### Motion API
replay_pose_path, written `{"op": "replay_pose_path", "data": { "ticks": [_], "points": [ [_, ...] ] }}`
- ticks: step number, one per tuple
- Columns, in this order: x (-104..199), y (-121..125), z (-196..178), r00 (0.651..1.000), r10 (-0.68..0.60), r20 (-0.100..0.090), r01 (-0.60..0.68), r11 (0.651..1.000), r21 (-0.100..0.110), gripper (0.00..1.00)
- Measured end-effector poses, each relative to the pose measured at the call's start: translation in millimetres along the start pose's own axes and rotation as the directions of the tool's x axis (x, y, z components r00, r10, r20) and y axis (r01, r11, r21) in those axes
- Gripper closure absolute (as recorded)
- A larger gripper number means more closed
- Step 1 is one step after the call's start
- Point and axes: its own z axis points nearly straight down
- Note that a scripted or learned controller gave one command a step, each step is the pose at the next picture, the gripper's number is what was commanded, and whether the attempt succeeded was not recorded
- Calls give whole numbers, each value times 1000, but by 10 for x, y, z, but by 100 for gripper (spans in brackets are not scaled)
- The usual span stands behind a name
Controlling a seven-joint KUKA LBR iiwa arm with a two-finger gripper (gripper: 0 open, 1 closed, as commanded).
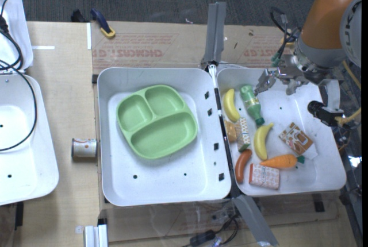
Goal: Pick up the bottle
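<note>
Approach step: gripper (280, 80), finger state unreadable, hovering beside green bottle (251, 104); next needing descent, alignment over bottle.

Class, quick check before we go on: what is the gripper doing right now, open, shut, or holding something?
Gripper: open, holding nothing, above the right bin, just right of the green bottle.

The cardboard sheet (149, 49) behind the bins carries red printed lettering (it appears upside down from this camera), too blurred to read with certainty. The small food packets have printing, but it is not legible.
</note>
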Motion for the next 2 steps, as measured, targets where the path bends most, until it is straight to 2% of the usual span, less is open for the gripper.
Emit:
{"op": "replay_pose_path", "data": {
  "ticks": [1, 2],
  "points": [
    [-34, 338, 1065, 1000, -26, 1, 26, 1000, -2, 0],
    [-42, 339, 973, 1000, -25, 2, 25, 1000, -3, 100]
  ]
}}
